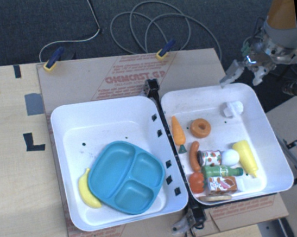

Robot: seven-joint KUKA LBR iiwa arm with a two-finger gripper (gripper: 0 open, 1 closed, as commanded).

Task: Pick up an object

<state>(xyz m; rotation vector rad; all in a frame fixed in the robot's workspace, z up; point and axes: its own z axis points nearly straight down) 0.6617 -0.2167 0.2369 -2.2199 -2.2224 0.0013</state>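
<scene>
The arm's gripper (243, 69) stands outside the right bin (265, 126), just beyond its upper right corner, over the dark floor. Its fingers (230, 74) are spread apart with nothing between them. The orange band (281, 9) shows above the wrist at the upper right.

Right bin contents: a carrot (177, 130) lies along the left wall, tip toward the bin's near end. Beside it sits a brown doughnut (200, 128). A small white-grey object (232, 109) rests alone near the upper right corner, closest to the gripper. Lower down, items crowd together: a sausage (195, 155), a can with a red-spotted label (211, 158), a white egg (230, 157), a yellow bottle (246, 156), a tomato (196, 182), a green bottle (222, 171) and a printed packet (222, 185). These touch or overlap one another. Their label text is too small to read.

Left bin (66, 154): a blue divided plate (126, 176) covers much of the floor and overlaps a banana (86, 192) at its left edge.

Both bins sit on a cardboard sheet (104, 77) on the bench (12, 161). Red print on the sheet is partly readable as "CHEMCAST", upside down in the view. Yellow-and-blue clamps (52, 60) hold the sheet's far edge. Grey cables (152, 27) loop on the floor behind. Black tape marks (31, 142) lie on the bench at left.
</scene>
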